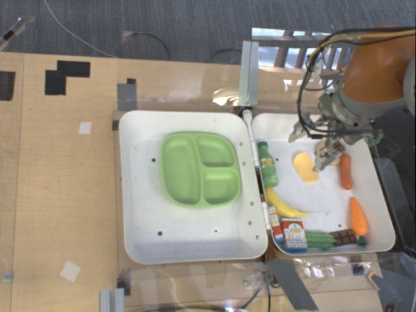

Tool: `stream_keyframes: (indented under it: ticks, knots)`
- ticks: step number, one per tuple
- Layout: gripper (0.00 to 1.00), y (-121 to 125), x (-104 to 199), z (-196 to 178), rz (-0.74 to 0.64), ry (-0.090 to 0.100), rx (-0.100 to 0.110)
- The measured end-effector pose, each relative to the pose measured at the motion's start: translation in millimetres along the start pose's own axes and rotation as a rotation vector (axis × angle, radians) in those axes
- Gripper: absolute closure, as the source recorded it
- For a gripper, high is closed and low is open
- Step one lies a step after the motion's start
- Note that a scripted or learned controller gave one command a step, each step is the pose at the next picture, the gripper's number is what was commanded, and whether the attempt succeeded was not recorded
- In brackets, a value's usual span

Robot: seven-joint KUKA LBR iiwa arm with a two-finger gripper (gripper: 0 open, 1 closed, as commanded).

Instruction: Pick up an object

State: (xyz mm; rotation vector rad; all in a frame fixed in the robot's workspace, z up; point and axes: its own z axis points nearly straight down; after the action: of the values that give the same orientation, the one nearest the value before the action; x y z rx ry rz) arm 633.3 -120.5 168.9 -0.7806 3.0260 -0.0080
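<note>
Camera view: tool (327,156) just beside yellow piece (304,166), right bin (377,174).

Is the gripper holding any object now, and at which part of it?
Cannot be told: the gripper is beside the yellow piece in the right bin.

You see the gripper (327,156) at the frame's right, over the right bin (383,203), just beside a yellow piece (303,166). A green divided plate (198,169) lies in the left bin (140,239). A banana (283,205) and a carrot (358,217) lie below.
</note>
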Motion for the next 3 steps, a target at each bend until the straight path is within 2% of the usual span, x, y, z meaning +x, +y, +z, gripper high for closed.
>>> stream_keyframes:
  ticks: [1, 2, 3]
  knots:
    - [0.0, 27, 66, 73, 0.109, 0.006, -0.003]
    - [0.0, 6, -18, 81, 0.173, 0.002, -0.004]
    - [0.0, 30, -20, 80, 0.231, 0.004, -0.003]
